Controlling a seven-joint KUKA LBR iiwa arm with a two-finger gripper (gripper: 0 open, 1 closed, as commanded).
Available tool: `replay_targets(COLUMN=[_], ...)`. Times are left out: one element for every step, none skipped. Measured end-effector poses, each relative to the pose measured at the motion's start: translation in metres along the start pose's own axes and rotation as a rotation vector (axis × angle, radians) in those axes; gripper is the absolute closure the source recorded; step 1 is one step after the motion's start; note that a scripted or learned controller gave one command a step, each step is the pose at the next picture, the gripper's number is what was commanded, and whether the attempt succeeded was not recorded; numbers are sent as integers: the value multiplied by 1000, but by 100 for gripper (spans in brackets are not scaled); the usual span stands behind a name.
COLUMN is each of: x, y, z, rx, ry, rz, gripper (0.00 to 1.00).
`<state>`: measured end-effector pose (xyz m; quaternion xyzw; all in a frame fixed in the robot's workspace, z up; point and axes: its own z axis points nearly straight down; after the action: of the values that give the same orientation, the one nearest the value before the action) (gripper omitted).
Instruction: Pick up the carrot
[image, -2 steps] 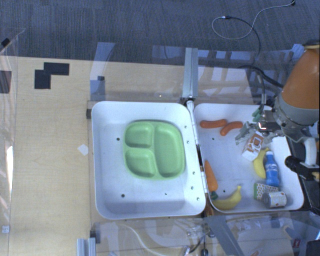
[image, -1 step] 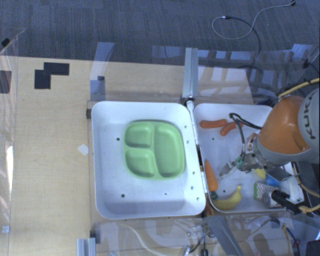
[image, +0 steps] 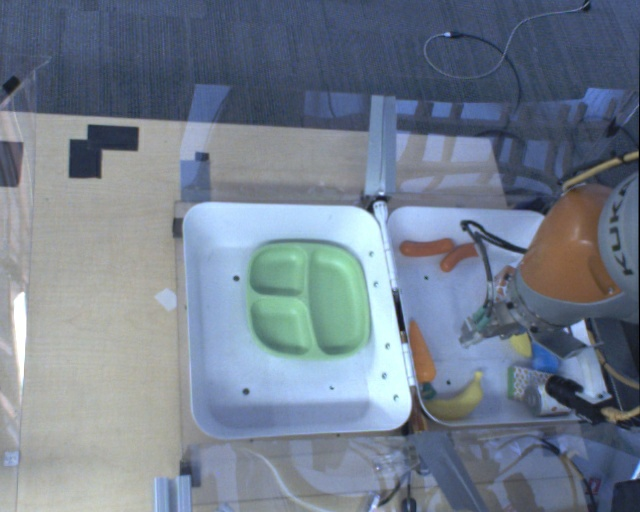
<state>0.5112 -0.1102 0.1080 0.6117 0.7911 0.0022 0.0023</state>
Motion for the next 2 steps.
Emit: replay_targets(x=[22, 22], y=[-17, -12], z=[-77, -83], rx=[1, 3], ry=[0, 0], rz=[-158, -369], gripper=[100, 100])
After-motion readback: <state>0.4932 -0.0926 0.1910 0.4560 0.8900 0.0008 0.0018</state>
